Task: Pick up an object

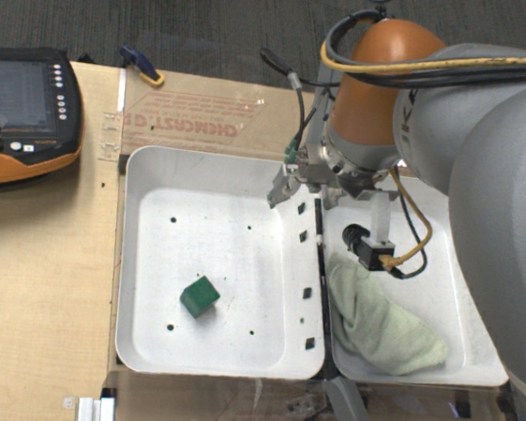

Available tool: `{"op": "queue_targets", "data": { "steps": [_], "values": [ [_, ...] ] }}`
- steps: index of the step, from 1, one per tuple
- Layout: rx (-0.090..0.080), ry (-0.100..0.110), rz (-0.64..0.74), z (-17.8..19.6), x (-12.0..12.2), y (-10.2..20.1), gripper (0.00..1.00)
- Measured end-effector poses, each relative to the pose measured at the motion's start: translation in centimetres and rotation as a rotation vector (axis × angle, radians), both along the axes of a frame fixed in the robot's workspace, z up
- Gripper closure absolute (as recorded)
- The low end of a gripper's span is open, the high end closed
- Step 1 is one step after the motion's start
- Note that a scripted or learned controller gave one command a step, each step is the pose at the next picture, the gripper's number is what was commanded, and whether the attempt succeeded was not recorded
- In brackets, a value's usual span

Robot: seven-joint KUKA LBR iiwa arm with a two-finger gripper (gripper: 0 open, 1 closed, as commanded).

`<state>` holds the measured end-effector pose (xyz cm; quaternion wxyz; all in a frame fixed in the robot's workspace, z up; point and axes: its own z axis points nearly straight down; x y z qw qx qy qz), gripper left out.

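A small green block (200,296) lies in the left bin (146,239), toward its near left part. A crumpled pale green cloth (383,320) rests in the right bin (472,361), against the near side. My gripper (302,198) hangs over the far end of the divider between the two bins, well away from the block and just beyond the cloth. Its fingers (279,190) stand spread apart and open, and nothing sits between them. The grey arm with its orange band covers much of the right bin's far side.
A teach pendant (18,120) lies on the wooden bench at the far left. A blue and yellow clamp (143,67) sits behind the left bin by a printed board (198,122). Black cables and a connector (372,248) dangle from the wrist over the right bin.
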<state>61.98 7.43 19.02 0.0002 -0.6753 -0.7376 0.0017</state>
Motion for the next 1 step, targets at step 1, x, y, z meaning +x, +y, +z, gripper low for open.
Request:
{"op": "queue_targets", "data": {
  "steps": [1],
  "values": [
    [0.000, -0.002, -0.056, 0.05, 0.77, -3.97, 0.00]
  ]
}}
